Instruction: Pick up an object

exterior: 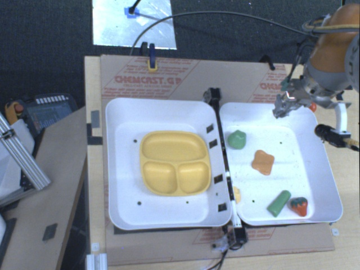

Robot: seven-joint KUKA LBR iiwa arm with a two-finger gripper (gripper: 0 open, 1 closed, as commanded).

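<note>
Overhead, the end effector [283, 108] hangs over the right white bin's [323, 167] far edge; whether it is apart or together cannot be told. Below lie a green rounded plastic toy [237, 139], a flat orange piece [262, 162], a green cylinder [278, 203] and a red strawberry-like toy [299, 206]. All look light, stiff, slightly slippery; grip across narrow sides.

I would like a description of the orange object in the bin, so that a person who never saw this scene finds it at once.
Of the two white bins, take the right bin, the one without the yellow tray. Near its middle lies the orange piece, flat and irregular in outline. It sits alone between the green rounded piece above it and the green cylinder below it, and it is the only all-orange item there.
</note>
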